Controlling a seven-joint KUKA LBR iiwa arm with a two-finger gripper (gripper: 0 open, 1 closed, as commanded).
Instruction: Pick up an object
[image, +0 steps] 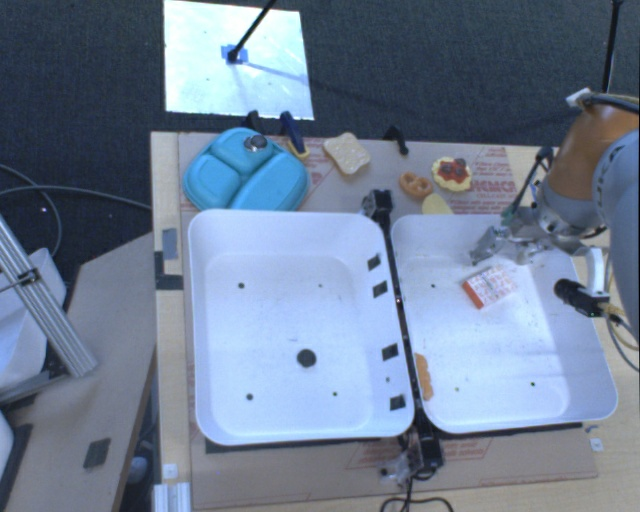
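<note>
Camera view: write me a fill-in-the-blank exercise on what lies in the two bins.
1. The red and white packet lies in the ____ bin.
2. The small dark disc lies in the ____ bin.
3. The tool hangs over the right bin, next to the ____.
4. The blue tray sits ____ the bins.

Missing words: right; left; packet; outside

Single fixed camera above the bench (170, 300), angled down, framing both bins; arm (600, 160) enters frame right.
</note>
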